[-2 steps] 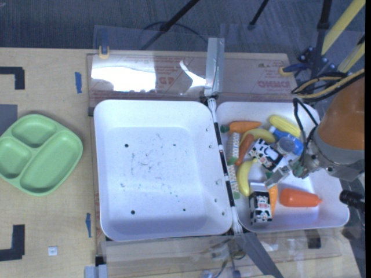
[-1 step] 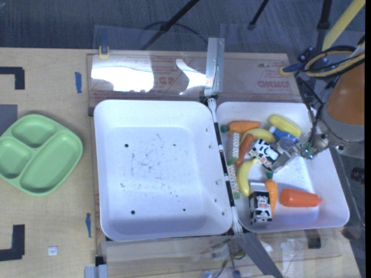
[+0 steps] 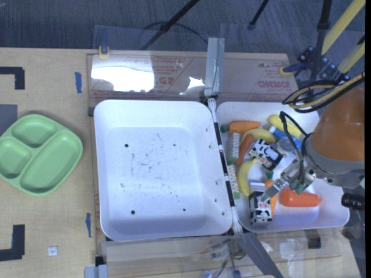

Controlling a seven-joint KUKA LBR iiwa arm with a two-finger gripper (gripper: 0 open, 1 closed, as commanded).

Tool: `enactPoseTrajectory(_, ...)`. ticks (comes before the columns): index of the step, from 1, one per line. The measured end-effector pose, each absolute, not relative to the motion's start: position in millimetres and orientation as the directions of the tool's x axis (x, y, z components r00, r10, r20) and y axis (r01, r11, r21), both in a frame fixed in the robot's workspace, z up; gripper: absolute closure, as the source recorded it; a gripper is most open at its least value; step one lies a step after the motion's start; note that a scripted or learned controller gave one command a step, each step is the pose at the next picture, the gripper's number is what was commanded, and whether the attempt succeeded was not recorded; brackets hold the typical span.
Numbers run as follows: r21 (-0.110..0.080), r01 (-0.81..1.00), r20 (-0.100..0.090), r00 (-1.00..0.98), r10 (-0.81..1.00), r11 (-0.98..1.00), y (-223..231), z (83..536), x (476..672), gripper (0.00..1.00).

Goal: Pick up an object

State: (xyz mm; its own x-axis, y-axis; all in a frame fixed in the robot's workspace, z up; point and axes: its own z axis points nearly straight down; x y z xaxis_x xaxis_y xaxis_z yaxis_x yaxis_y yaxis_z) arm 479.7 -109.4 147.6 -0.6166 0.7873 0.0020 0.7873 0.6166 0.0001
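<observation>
A green divided plate (image 3: pixel 39 153) lies at the far left of the bench (image 3: pixel 46 74), well apart from both bins; it likely serves as a set-down spot and plays no part in a pick. Black corner marks and blue tape tabs on the bench surface appear to register fixture positions.

The left bin (image 3: pixel 156 167) sits next, butted against its neighbour along a shared central rim, so that items can pass from one bin to the other over a short span. Its floor shows only faint scuffs and a few dark dots.

Behind the bins stands a clear panel (image 3: pixel 174 74) bearing red printed lettering. The print reads reversed from this side and is too blurred to be read.

The right bin (image 3: pixel 333 216) holds all candidate objects, heaped together: a yellow banana (image 3: pixel 245 177), an orange carrot (image 3: pixel 299 199), a second orange piece near the rear wall, and two black-and-white patterned items (image 3: pixel 262 214). No label is legible on any of them.

The gripper (image 3: pixel 282 184) hangs low over this heap, just beside the carrot and the banana. Whether it is spread or closed cannot be told at this resolution, and no object is seen to be held.
</observation>
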Motion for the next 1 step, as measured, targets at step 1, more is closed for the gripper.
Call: enactPoseTrajectory(1,0.017,0.928,-0.002,-0.373,0.928,0.373,-125.1,111.4,488.7,0.0)
